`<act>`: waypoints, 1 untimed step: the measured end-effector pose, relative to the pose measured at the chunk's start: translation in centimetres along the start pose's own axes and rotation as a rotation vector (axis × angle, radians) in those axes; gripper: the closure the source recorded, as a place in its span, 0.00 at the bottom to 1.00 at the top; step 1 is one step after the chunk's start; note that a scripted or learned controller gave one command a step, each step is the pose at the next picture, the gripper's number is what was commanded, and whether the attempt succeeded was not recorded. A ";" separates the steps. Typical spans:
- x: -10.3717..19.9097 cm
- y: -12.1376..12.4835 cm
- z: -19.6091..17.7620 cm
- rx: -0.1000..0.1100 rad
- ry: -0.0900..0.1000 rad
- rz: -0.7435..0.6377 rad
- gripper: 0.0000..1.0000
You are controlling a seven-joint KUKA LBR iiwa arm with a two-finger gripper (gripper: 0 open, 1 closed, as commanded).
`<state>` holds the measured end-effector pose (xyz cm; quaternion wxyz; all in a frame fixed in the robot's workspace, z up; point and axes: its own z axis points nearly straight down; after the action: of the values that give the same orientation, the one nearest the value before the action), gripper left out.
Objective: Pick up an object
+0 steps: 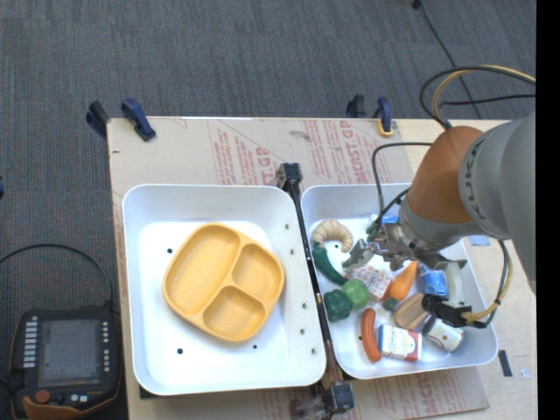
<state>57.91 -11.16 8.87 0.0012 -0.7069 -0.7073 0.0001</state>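
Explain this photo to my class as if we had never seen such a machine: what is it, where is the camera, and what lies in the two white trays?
The camera hangs above a bench and looks down at a slant. The big grey and orange shape on the right is a robot arm, reaching in over the right bin. At its tip is a two-finger gripper, low among the toys. Whether it grips anything cannot be told from here.

The left bin holds a yellow divided plate. The right bin holds a pile of toy food: a croissant, a green broccoli piece, a carrot, a sausage and a small carton, among other bits.

The arm's job is to pick up one object.
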 end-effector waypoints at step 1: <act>0.0 0.3 -1.0 -0.006 0.001 0.001 1.00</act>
<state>58.21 -11.15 9.83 -0.0004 -0.7072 -0.7070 -0.0024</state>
